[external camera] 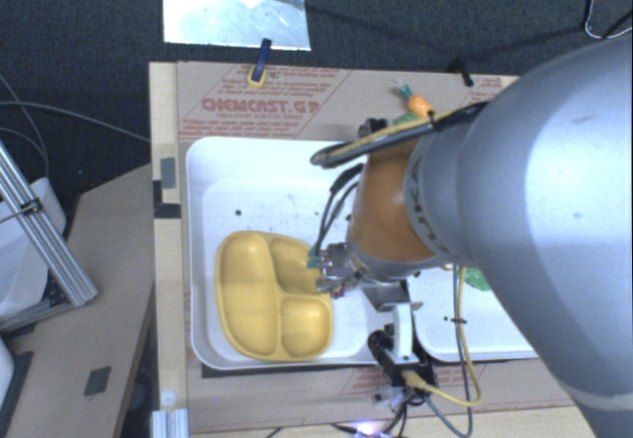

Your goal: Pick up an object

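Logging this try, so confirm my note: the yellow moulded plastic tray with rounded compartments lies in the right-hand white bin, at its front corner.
Wrong bin. The camera view shows the yellow moulded plastic tray lying in the left-hand white bin, at its front corner. The grey arm reaches over from the right.

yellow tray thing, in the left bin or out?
In. The yellow tray lies flat on the floor of the left bin, inside its white rim. The gripper is at its right edge; contact unclear.
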`<state>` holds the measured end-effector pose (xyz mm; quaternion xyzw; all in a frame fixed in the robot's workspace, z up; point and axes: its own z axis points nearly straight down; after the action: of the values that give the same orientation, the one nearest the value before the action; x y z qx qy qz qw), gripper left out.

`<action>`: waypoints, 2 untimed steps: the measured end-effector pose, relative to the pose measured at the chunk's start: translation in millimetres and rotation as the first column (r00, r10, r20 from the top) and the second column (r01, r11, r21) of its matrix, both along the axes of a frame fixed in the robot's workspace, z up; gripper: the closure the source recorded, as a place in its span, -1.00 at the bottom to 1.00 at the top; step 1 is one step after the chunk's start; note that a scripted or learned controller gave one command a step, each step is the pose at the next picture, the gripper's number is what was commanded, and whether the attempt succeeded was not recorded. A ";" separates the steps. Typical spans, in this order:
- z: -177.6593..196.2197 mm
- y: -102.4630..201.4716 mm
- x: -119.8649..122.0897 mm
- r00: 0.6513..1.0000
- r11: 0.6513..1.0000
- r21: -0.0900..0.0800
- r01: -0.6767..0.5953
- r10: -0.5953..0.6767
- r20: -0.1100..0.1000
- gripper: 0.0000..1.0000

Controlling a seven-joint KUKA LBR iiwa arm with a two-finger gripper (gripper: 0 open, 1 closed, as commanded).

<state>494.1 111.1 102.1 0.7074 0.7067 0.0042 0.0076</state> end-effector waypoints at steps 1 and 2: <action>-5.2 13.8 7.6 1.000 1.000 0.006 0.000 -0.001 0.015 1.00; -5.7 28.1 4.6 1.000 1.000 0.001 0.002 -0.002 0.026 1.00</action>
<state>498.7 139.3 96.4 0.7080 0.7059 0.0138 0.0164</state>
